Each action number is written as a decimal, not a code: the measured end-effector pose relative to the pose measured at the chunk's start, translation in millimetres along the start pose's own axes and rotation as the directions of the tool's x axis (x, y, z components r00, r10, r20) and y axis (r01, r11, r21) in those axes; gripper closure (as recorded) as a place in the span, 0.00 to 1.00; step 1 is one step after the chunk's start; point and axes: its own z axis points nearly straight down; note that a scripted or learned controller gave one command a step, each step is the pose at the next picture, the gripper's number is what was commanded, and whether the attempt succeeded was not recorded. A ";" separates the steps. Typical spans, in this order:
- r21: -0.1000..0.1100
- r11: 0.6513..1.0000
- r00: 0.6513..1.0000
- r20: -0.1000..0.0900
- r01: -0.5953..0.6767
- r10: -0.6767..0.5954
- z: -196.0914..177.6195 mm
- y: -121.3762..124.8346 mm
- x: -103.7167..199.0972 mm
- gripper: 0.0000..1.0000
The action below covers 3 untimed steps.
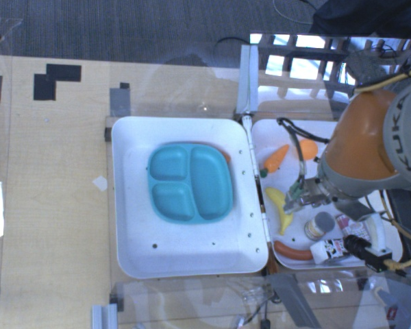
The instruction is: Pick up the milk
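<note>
The milk is a small white container with a dark printed label. It lies on its side near the front edge of the right bin. My gripper hangs over the middle of that bin, up and to the left of the milk and apart from it. It sits just right of a yellow banana. The grey arm with its orange band hides the bin's right half.
The right bin also holds a carrot, an orange piece, a grey-topped can and a red sausage at the front. A blue divided plate lies in the left bin. Cables run along the right.
</note>
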 end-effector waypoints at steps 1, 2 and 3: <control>0.000 0.998 0.998 0.000 0.068 -0.068 0.0 13.4 59.8 1.00; -0.003 0.993 0.993 0.004 0.119 -0.119 2.4 -19.5 -96.2 1.00; -0.003 0.993 0.993 0.003 0.119 -0.119 2.4 -19.6 -96.1 0.00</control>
